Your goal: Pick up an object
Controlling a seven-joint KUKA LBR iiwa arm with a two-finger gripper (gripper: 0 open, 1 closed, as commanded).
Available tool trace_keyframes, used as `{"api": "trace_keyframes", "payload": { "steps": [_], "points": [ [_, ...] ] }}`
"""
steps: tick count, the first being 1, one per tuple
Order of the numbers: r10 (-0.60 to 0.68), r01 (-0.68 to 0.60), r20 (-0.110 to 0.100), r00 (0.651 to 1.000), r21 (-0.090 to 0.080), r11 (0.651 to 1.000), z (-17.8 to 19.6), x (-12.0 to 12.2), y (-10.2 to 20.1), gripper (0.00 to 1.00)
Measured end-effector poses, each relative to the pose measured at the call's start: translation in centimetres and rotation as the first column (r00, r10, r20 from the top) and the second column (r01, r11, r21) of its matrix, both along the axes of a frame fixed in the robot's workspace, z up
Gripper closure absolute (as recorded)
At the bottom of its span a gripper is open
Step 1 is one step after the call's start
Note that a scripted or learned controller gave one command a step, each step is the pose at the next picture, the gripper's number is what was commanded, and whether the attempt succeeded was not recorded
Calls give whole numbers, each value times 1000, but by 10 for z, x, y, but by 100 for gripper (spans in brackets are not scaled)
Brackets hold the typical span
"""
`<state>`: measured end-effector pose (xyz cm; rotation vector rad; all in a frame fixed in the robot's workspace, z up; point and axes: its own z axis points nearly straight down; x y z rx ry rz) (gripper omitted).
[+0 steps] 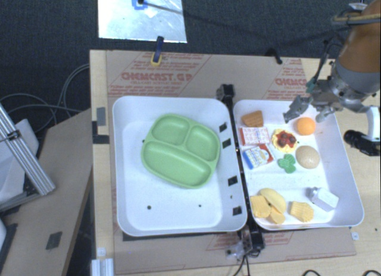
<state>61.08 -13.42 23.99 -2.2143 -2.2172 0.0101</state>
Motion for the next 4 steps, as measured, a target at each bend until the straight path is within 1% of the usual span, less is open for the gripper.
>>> {"api": "trace_keyframes", "payload": {
  "steps": [1, 2, 3, 4],
  "points": [
    [2, -2, 12, 1000, -1, 1000, 7, 2, 0, 0],
    [3, -3, 8, 1000, -1, 1000, -52, 10, 4, 0],
    [0, 0, 8, 1000, -1, 1000, -114, 9, 0, 0],
    [-1, 1, 22, 1000, -3, 1000, -139, 13, -1, 0]
  ]
}}
